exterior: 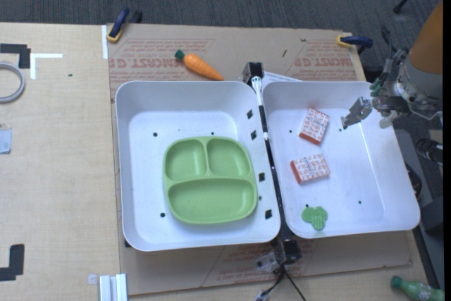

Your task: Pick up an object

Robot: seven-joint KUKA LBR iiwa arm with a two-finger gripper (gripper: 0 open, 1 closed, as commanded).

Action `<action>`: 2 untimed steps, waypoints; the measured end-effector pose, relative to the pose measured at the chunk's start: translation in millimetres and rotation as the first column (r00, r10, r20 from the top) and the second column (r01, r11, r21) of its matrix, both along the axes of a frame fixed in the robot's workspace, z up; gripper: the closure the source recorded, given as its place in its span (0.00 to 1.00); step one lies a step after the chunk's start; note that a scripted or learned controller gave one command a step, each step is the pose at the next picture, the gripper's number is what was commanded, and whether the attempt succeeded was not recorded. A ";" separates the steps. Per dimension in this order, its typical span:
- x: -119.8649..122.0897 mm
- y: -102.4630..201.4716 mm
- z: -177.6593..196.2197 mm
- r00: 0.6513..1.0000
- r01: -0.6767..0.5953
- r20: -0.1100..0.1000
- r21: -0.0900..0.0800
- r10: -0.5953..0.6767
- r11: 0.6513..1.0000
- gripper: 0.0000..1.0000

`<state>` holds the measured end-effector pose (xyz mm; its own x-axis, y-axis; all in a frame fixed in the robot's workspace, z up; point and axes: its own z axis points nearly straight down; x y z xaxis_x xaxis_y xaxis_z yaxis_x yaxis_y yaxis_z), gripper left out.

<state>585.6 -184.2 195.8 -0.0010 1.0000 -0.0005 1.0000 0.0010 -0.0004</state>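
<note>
Two shallow white bins sat side by side on the bench. The left bin (134, 151) held a green divided plate (209, 180), lying flat near its middle. The right bin (380, 187) held two small red-and-white patterned packets, one (314, 126) toward the far side and the other (310, 169) just nearer, with a green toy vegetable (315, 216) by the near rim. The hand (366, 111) hung over the right bin's far right part, well apart from the packets; whether it was spread or pressed together could not be told. A toy carrot (199, 65) lay on the cardboard beyond the left bin.
</note>
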 end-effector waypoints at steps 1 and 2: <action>7.6 53.4 -103.8 1.000 -0.018 -0.001 0.000 0.018 1.000 0.00; 73.5 73.9 -103.1 1.000 -0.026 0.001 0.000 0.026 1.000 0.00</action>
